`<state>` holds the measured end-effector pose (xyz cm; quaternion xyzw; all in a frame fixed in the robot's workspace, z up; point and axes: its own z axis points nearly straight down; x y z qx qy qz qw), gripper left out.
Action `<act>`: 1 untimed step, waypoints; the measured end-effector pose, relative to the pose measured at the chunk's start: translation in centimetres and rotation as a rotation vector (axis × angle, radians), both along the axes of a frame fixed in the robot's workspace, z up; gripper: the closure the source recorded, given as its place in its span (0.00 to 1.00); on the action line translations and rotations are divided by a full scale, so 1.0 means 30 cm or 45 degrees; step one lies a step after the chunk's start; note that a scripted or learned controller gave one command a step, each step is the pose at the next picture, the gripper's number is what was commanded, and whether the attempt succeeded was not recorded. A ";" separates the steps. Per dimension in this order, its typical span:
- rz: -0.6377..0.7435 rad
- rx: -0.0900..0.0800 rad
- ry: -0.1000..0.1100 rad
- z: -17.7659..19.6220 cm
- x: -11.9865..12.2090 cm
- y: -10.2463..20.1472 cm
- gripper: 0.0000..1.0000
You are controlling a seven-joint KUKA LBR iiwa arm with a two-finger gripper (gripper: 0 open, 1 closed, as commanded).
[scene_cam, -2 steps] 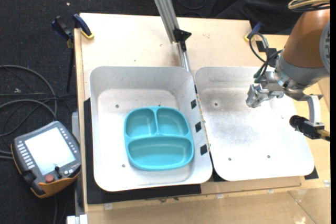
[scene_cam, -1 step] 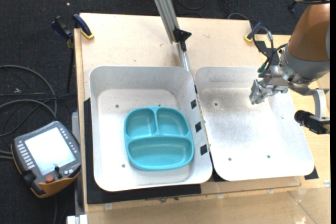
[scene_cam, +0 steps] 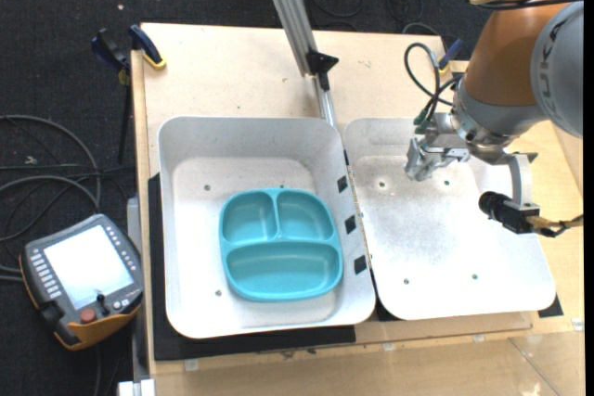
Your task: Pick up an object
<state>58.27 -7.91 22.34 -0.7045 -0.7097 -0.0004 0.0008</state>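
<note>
A teal divided plate (scene_cam: 278,244) with three compartments lies flat in the left white bin (scene_cam: 186,153), toward its near half. My gripper (scene_cam: 422,164) hangs over the far part of the right white bin (scene_cam: 464,283), well to the right of the plate. Its metal fingers point down toward the bin floor, and nothing shows between them. The grey arm with its orange band reaches in from the right above it.
A slanted metal pole (scene_cam: 290,0) rises from the back of the bench between the two bins. A teach pendant (scene_cam: 79,278) lies on the floor at the left. Cables hang near the wrist, and a black part (scene_cam: 506,210) juts over the right bin.
</note>
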 end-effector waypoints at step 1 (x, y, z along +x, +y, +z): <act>0.000 0.000 -0.005 0.030 0.077 0.169 1.00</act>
